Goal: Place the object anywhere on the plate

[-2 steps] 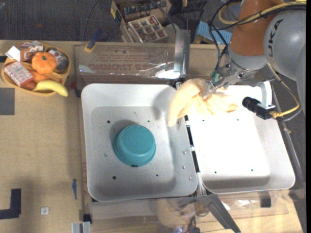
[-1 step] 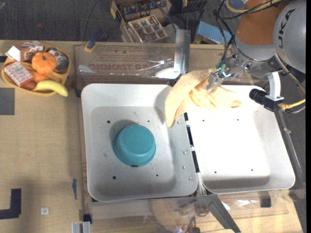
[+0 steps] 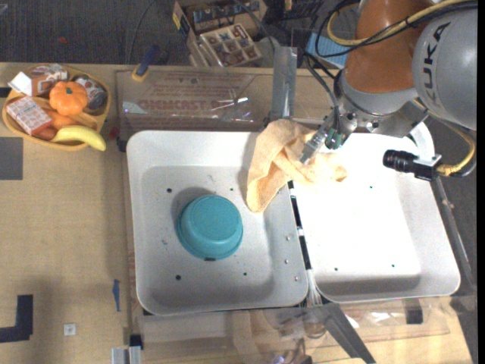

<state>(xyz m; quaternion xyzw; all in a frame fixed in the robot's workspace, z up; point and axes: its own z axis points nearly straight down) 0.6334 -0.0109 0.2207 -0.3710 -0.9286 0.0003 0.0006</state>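
the gripper point(image 3: 317, 144) is clenched on a yellow cloth point(image 3: 276, 165) at the far edge of the bins. the cloth drapes over the divide between the left bin point(image 3: 151, 279) and right bin point(image 3: 394, 271). a teal plate point(image 3: 211, 226) lies upside down in the left bin, apart from the cloth.

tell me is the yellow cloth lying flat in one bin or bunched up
Bunched up: the yellow cloth is crumpled in folds and draped over the divide between the left bin and right bin.
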